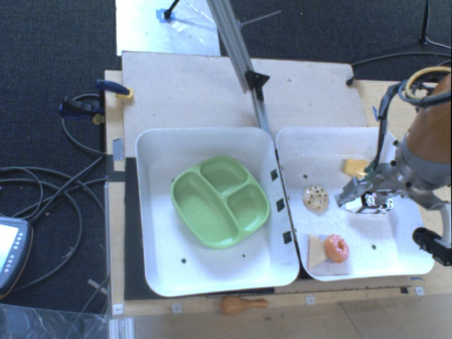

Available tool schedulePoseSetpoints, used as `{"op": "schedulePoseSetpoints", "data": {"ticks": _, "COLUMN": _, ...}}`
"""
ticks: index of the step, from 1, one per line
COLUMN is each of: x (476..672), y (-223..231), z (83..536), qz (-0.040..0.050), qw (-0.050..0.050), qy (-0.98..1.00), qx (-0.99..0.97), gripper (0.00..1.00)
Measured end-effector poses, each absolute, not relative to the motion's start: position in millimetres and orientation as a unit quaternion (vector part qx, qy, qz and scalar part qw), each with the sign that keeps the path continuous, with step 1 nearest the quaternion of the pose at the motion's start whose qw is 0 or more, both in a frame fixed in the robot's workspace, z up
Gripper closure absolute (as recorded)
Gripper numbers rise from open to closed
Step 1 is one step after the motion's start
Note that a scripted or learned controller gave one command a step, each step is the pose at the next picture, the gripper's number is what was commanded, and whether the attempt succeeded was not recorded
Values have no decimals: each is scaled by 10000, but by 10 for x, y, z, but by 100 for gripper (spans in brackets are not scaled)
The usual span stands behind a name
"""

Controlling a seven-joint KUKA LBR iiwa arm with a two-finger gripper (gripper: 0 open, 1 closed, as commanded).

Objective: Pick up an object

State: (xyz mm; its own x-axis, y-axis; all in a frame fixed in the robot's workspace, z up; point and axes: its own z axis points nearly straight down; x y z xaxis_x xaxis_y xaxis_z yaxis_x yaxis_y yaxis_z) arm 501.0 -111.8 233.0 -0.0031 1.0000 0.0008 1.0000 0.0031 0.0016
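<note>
Where the arm crosses the right bin [402,260], pincer [351,198] grip state unreadable, yellow piece [355,167] half-hidden behind it.

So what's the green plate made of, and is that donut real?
The green plate looks like plastic: one even matte pale green, with softly moulded rounded dividers making three sections. The donut is probably a toy, plastic or rubber perhaps, since its pink-orange surface is smooth and uniform, though the view is too coarse to be sure.
</note>
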Motion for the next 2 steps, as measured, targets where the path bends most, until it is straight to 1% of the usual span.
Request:
{"op": "schedulePoseSetpoints", "data": {"ticks": 1, "x": 5011, "y": -1119, "z": 2332, "qz": 10, "qw": 7, "qy": 7075, "qx": 7067, "gripper": 0}}
{"op": "schedulePoseSetpoints", "data": {"ticks": 2, "x": 5101, "y": -1082, "z": 1775, "qz": -10, "qw": -18, "qy": 7071, "qx": 7071, "gripper": 0}}
